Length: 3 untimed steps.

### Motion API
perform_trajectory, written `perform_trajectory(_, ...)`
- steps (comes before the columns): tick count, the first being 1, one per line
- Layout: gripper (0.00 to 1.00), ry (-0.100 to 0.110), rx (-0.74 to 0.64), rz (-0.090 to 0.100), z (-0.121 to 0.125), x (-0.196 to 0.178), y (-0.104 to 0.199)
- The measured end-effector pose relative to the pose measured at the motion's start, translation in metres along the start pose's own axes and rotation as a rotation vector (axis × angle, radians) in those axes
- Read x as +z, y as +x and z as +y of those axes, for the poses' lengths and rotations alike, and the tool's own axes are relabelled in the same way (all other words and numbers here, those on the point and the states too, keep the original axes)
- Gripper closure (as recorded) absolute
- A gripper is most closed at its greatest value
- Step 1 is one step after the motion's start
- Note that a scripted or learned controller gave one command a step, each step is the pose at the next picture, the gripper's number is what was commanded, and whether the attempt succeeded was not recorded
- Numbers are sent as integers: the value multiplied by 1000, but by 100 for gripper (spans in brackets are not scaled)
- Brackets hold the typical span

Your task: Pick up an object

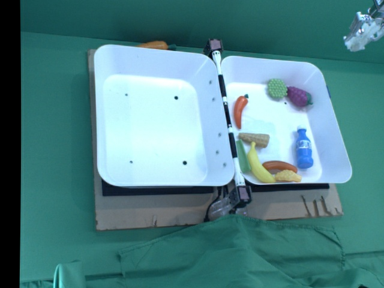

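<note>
Right bin (336, 161) holds toys (264, 161), well apart from gripper (360, 35).

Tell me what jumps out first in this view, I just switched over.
The right bin is crowded with bright toy food: a yellow banana, a blue bottle, a red chili and purple grapes. The gripper hangs at the top right corner, beyond both bins.

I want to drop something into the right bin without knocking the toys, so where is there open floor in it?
In the right bin, bare floor lies mid-bin, bordered by the red pepper, the grapes and the blue bottle. The near edge is crowded: corn, banana and sausage lie close together. The gripper hangs off beyond the far right corner.
</note>
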<state>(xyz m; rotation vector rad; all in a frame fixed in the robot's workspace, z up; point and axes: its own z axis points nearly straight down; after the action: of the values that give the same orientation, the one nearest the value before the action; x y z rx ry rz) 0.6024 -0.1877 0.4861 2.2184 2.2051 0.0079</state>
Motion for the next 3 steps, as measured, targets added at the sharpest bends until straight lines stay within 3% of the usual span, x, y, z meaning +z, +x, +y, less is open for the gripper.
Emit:
perform_trajectory(1,100,-6,2,-3,0,-14,0)
perform_trajectory(2,0,-5,3,-3,0,-14,-1)
perform_trajectory(3,0,-5,3,-3,0,-14,-1)
